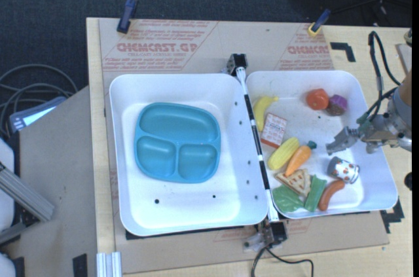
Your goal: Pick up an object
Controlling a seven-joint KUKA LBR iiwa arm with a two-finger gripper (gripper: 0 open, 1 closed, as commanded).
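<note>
The right bin [366, 89] holds several toy foods. A yellow banana [263, 109], a red-and-white packet [273, 129], a corn cob [283, 152] and a carrot [300, 157] lie along its left side. A red tomato [317, 99] and a purple piece [337, 104] sit at the back. A sandwich wedge [295, 181], green leaves [289, 198], a green pod [315, 191] and a sausage [331, 194] crowd the front. My gripper [339, 140] hangs low over the bin's right half, just above a small white and red piece [344, 169]. Nothing visible is held.
The left bin [124, 138] holds a blue divided plate [177, 141]. A black divider strip [252, 138] runs between the bins. Clamps [126, 15] [319, 21] sit on the board's far edge, and cables [376, 66] hang near the arm on the right.
</note>
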